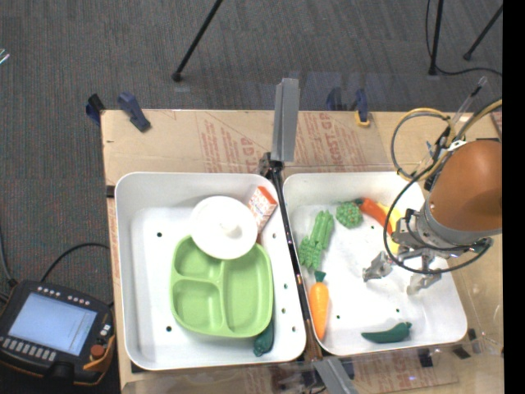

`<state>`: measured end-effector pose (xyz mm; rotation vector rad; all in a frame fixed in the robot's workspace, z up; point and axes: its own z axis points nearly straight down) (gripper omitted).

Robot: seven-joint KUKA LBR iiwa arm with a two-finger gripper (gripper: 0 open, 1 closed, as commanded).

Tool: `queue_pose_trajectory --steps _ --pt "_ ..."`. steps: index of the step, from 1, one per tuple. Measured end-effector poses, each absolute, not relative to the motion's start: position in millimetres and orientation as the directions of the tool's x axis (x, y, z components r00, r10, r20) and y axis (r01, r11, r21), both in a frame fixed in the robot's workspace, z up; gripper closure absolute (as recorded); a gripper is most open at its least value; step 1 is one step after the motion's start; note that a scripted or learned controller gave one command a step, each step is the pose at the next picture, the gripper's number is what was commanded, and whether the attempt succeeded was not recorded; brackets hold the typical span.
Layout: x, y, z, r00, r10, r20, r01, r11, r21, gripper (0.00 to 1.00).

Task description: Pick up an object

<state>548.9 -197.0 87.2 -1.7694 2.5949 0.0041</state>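
Metal two-finger gripper (402,274) with fingers spread wide over smooth white plastic right bin (447,322), nothing between them, glossy tapered orange carrot (319,304), knobbly green broccoli (349,214), curved dark-green pepper (387,332).

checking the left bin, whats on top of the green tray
A round white lid lies on the green tray's upper edge, covering that corner. What sits beneath the lid cannot be seen. The tray's visible compartments look bare.

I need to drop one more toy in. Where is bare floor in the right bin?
Right bin: bare along the near wall between carrot and dark green pepper, and under the gripper. Crowded at the far side around the broccoli.
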Motion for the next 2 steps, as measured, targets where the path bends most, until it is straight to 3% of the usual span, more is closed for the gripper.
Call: queue_pose_trajectory --steps 1,2 --pt "638.9 -199.1 87.8 -0.527 -0.85 -0.006 -0.85 0.527 0.0 0.0" --pt "644.9 -190.5 88.1 -0.536 -0.844 -0.006 -0.844 0.536 -0.001 0.0"
